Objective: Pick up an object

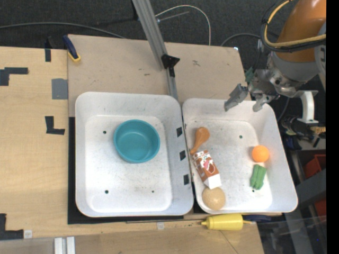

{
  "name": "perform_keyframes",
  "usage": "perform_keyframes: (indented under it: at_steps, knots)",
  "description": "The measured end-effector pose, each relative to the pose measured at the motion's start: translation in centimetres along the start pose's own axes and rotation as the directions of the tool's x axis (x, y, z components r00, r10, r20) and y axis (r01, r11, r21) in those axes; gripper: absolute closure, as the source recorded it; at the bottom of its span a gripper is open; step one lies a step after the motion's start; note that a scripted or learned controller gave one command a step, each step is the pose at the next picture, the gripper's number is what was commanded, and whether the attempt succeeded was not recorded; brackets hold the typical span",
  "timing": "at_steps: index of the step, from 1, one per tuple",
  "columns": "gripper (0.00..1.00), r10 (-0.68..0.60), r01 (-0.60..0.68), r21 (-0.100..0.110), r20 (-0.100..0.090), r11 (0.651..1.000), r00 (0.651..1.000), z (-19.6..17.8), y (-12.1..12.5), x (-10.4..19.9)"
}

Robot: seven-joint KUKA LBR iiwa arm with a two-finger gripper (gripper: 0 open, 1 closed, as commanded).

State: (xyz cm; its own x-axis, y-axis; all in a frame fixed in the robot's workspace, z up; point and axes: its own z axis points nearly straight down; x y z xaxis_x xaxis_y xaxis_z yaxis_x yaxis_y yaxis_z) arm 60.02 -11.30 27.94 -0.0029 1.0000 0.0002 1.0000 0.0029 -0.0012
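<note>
2 white bins [90,194] of matt, speckled plastic sit on a pale, smooth wooden bench [32,157]. A teal bowl [137,141] at centre left looks like smooth plastic with a soft sheen. A brushed metal rail [150,23] crosses the upper middle, and the arm's orange band [307,12] at upper right is glossy.

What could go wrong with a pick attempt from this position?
The two-finger gripper sits open at the right white bin's far rim, so descending there could strike it. The brown drumstick-shaped toy, red-and-white tube and round beige ball lie bunched, inviting a double grab. The small orange ball may roll away.
</note>
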Motion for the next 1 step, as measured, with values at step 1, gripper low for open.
perform_keyframes:
  at_steps: [1]
  knots:
    - [0.00, 0.000, 0.000, 0.000, 0.000, 1.000, 1.000, -0.01, 0.00, 0.00]
